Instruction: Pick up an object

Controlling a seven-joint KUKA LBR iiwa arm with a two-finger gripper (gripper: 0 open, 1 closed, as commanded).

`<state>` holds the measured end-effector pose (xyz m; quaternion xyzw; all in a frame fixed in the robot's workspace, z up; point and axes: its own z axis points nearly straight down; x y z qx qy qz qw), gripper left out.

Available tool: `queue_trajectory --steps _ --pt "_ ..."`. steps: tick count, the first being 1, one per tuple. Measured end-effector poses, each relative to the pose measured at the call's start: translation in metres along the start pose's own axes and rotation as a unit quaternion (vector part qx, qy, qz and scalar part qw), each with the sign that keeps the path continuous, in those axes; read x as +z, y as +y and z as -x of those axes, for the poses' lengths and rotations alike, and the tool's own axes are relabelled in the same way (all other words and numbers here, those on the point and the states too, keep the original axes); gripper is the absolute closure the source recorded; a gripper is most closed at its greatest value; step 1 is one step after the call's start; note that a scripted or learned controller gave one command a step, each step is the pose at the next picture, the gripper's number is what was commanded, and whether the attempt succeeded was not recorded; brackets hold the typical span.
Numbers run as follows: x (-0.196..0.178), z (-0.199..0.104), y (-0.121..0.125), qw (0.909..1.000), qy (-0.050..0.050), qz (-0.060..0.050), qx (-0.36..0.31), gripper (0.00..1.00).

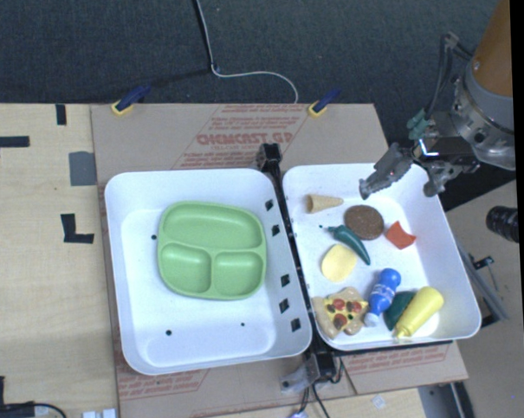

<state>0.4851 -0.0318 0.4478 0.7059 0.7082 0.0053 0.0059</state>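
Your gripper (407, 177) hangs with jaws spread and bare, so you're at the approach. The cookie (363, 221) lies just below and left of them; drop down and close.

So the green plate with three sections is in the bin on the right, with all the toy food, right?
Not quite. The camera view shows the green plate lying alone in the left bin. It does have three sections. The toy food, such as the brown cookie and the yellow bottle, is in the right bin, where the gripper hovers over the back edge.
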Motion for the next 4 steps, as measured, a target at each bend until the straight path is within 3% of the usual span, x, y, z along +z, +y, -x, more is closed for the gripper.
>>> queue_trajectory --steps 1,2,3,4 --pt "-0.001 -0.001 0.0 1.0 -0.001 -0.009 0.0 1.0" --pt "0.047 -0.07 -0.002 0.9999 0.0 -0.011 -0.002 1.0" --pt "-0.037 -0.126 0.0 1.0 0.001 -0.004 -0.002 1.0" --pt "0.005 -0.151 -0.001 0.9999 0.0 -0.011 0.0 1.0"
